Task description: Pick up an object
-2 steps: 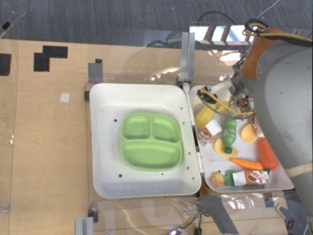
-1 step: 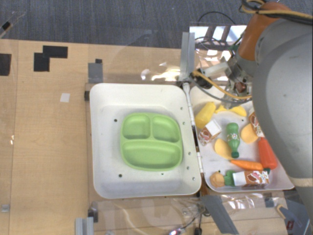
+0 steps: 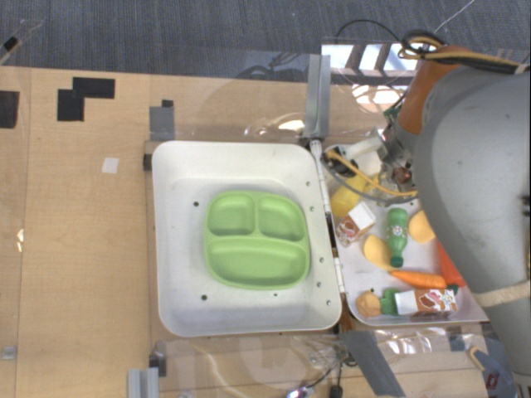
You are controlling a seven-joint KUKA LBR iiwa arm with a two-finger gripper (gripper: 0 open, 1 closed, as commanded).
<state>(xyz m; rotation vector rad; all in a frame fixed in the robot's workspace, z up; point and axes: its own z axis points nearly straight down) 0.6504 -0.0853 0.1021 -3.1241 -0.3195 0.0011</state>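
Observation:
The right bin [image 3: 348, 301] holds several toy foods: a green bottle [image 3: 397, 235], a carrot [image 3: 420, 279], a small red and white carton [image 3: 358, 223], a yellow lemon-like piece [image 3: 377, 250], a yellow piece [image 3: 344, 199], and a bottle with a red label [image 3: 425, 303] lying on its side beside a tan ball [image 3: 368, 304]. The grey arm [image 3: 473, 172] with its orange band covers the bin's right side. Its gripper [image 3: 397, 166] is low over the bin's far end, among cables, and its tips are hidden.
The left bin [image 3: 178, 297] bears a green divided plate [image 3: 255, 240] in its middle. A metal post [image 3: 318, 98] stands between the bins at the back. An orange piece [image 3: 422, 227] lies against the arm. Bare wooden bench lies to the left.

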